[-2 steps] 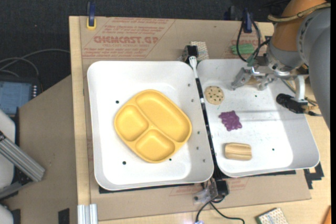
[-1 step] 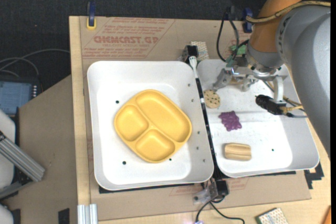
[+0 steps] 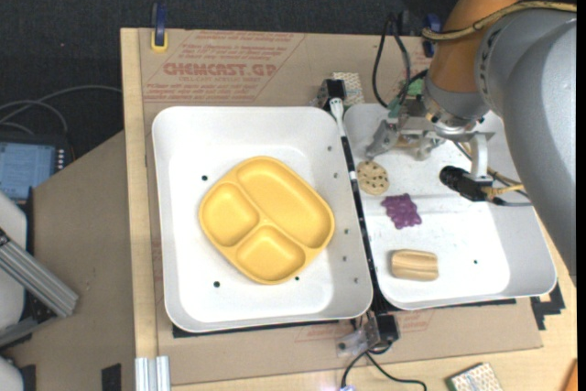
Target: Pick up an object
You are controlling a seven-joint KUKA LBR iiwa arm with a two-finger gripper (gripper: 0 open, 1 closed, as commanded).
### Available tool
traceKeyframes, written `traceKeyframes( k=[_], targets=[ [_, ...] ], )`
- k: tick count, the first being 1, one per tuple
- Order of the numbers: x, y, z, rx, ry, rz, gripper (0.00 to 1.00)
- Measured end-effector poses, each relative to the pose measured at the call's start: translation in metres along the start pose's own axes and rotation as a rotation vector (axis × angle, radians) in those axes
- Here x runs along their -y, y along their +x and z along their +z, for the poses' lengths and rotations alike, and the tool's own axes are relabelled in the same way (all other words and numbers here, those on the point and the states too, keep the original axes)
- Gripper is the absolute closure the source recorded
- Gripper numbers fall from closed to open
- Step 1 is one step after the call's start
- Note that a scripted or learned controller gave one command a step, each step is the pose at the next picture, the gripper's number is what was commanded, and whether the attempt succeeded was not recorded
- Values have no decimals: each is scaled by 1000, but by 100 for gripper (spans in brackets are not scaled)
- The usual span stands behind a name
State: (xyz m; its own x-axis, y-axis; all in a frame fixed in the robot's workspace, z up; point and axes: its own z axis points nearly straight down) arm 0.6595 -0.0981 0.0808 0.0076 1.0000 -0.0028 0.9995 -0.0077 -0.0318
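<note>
Camera view: fixed overhead at a slant, both bins on a brown board (image 3: 220,59) with red print.
Landmark: round speckled cookie (image 3: 372,177), flat in the right bin (image 3: 513,275), close against that bin's left wall.
Gripper (image 3: 404,145): just up and right of the cookie in the picture, at the far end of the same bin, apart from the cookie.
Gripper state: cannot tell from this angle whether spread or pressed together.
Arm (image 3: 526,78): grey with an orange band, right of the cookie, covering the bin's far right corner.
Purple grape cluster (image 3: 401,211): just down and right of the cookie, with a narrow gap.
Bread roll (image 3: 414,265): further down from the cookie, past the grapes, lying crosswise.
Yellow divided plate (image 3: 265,218): left of the cookie, across both bin walls, mid left bin (image 3: 179,142).
In the way: the grapes lie between the cookie and the roll, and the bin wall hems in the cookie's left side.
</note>
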Motion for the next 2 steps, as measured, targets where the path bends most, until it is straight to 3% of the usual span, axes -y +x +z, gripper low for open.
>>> traceKeyframes(
  k=[1, 2],
  targets=[
    [0, 1, 0, 0, 0, 0, 0],
    [62, -74, -2, 0, -26, 1, 0]
  ],
)
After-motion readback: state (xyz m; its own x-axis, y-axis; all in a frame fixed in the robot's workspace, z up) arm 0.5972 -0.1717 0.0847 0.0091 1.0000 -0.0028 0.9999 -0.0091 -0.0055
